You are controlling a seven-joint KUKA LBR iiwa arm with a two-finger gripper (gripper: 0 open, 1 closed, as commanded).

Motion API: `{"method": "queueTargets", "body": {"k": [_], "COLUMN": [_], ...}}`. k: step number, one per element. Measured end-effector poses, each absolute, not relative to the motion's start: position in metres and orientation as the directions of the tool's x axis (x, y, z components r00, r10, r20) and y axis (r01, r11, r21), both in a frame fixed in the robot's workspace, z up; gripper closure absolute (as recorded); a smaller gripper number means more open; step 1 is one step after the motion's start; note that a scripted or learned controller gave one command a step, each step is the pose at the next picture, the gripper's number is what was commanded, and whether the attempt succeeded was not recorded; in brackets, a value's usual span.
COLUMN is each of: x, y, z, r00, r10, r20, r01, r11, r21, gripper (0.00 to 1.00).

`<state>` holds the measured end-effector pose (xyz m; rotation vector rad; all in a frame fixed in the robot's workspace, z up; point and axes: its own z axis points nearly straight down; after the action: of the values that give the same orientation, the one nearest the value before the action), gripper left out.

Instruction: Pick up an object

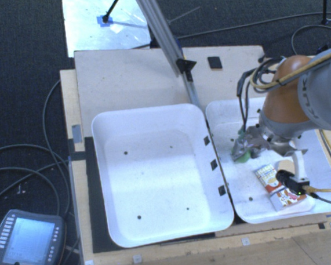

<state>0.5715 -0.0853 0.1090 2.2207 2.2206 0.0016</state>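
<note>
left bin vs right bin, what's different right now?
The left bin has a bare floor; the right bin holds a green object and two printed packets. The arm's gripper hangs over the right bin, not the left bin. Both are shallow, white, side by side.

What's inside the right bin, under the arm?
In the right bin: a green object at the gripper, plus two small packets. The arm covers the rest.

Dark carpet floor (19,67), wooden bench (131,74)
</note>
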Motion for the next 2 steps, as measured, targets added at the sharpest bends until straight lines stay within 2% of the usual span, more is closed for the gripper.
{"method": "queueTargets", "body": {"k": [2], "x": [0.571], "y": [-0.087], "z": [0.196], "r00": [0.000], "r10": [1.000], "r20": [0.000], "r01": [1.000], "r11": [0.000], "r21": [0.004], "gripper": [1.00]}}
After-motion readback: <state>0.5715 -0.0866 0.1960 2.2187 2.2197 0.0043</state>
